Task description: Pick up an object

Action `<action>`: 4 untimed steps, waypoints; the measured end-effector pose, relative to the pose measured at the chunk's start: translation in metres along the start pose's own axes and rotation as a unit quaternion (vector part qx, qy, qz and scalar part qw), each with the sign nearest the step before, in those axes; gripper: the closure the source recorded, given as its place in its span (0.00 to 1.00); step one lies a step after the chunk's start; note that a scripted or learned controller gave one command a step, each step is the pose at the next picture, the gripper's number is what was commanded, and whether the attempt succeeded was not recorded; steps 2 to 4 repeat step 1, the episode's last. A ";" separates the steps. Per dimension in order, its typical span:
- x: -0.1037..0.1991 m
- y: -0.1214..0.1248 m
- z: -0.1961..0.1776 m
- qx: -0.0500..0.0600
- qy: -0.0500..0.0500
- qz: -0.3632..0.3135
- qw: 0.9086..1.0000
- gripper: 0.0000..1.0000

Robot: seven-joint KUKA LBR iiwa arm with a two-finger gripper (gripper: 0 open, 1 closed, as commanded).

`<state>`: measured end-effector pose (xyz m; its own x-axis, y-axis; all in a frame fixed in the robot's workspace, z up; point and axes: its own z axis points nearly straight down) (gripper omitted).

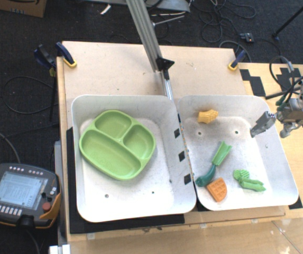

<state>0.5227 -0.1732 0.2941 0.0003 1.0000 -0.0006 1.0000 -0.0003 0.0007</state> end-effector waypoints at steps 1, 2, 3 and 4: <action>0.000 0.001 -0.010 -0.001 -0.001 -0.001 1.000 1.00; 0.000 0.001 -0.010 -0.001 -0.001 -0.001 1.000 1.00; 0.000 0.001 -0.010 -0.001 -0.001 -0.001 1.000 1.00; 0.000 0.001 -0.010 -0.001 -0.001 -0.001 1.000 1.00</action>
